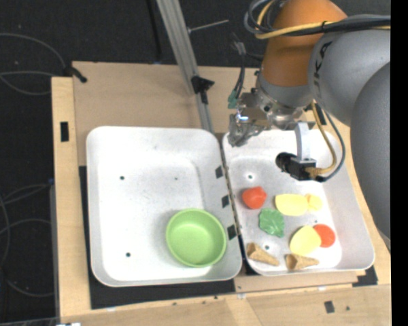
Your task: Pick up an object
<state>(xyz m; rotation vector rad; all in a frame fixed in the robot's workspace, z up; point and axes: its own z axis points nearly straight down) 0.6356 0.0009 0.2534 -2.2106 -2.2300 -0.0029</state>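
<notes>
**Inspection: arm over right bin, nothing yet lifted**

I begin with the largest item. The arm (306,39) reaches in from the right, and its orange band sits high above the far end of the right bin (353,236). Its gripper (239,133) hangs close to that bin's far-left corner, beside the divider between the two bins. I cannot tell how the jaws stand, since the wrist hardware hides them from my view.

The tabletop (122,94) carries both bins side by side. The left bin (122,182) holds a green bowl (196,237) at its near-right corner.

The candidate objects all lie in the near half of the right bin, well apart from the gripper. I note a red ball (253,197), a yellow piece (291,204) just beside it, and a green leafy piece (272,222) below them. Nearer still are a yellow and orange piece (311,239) and two small tan wedges (261,253).

Risks, in my judgement:
- A descent from the present position would meet bare bin floor or the bin wall.
- The objects are crowded, so a close could catch two items or knock one aside.
- The red ball looks round and may roll out of the jaws.
- The tan wedges lie flat and low, which gives little to grip.
</notes>
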